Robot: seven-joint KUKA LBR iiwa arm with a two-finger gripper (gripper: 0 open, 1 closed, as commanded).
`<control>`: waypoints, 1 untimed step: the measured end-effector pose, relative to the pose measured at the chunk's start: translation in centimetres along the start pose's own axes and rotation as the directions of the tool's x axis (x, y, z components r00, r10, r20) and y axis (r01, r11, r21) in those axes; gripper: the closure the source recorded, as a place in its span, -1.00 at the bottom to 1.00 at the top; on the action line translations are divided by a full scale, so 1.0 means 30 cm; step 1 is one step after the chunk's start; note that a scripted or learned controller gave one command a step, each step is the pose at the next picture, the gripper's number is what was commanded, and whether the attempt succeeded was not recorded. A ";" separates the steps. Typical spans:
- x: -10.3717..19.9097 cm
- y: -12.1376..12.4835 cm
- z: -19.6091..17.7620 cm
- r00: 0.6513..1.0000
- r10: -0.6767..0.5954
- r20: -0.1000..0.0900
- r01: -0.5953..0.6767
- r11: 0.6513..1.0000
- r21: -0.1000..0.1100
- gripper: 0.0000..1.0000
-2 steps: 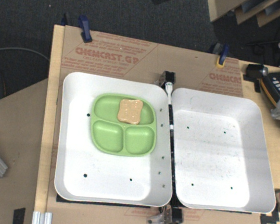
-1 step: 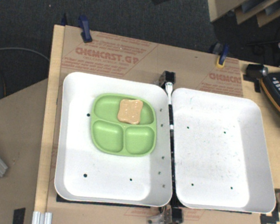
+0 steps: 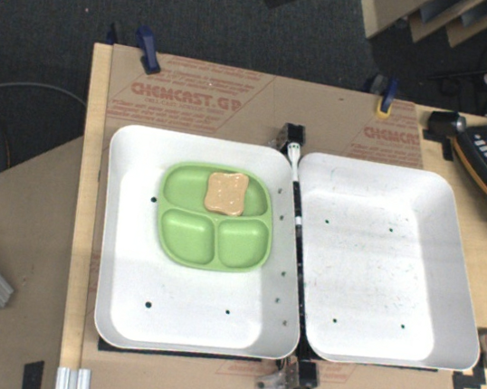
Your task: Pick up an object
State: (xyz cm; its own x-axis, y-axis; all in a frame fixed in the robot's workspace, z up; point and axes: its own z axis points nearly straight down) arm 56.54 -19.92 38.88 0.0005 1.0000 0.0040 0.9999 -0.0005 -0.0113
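From above, the desk [image 3: 241, 97] carries two shallow white bins side by side on a brown board printed with red lettering. The left bin [image 3: 119, 288] holds a green plate [image 3: 191, 236] with three compartments: one wide one along the far side and two smaller ones along the near side. The plate sits in the far half of that bin, a little toward the bin's middle. A tan slice of toast [image 3: 225, 193] lies flat in the wide far compartment, toward its right end, with its near edge close to the divider above the two smaller compartments. Both smaller compartments show bare green.

The right bin [image 3: 379, 265] touches the left bin along their shared edge, right of the plate, and its floor shows small dark specks. Two blue clamps [image 3: 147, 50] grip the board's far edge, beyond the plate. The state of the end effector cannot be told from this view.
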 end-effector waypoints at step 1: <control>-0.002 -0.215 0.165 1.000 0.003 0.001 -0.003 1.000 -0.004 1.00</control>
State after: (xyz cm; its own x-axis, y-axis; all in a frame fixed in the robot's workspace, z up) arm 50.05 -19.95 34.00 0.0034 1.0000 0.0026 1.0000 -0.0034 -0.0076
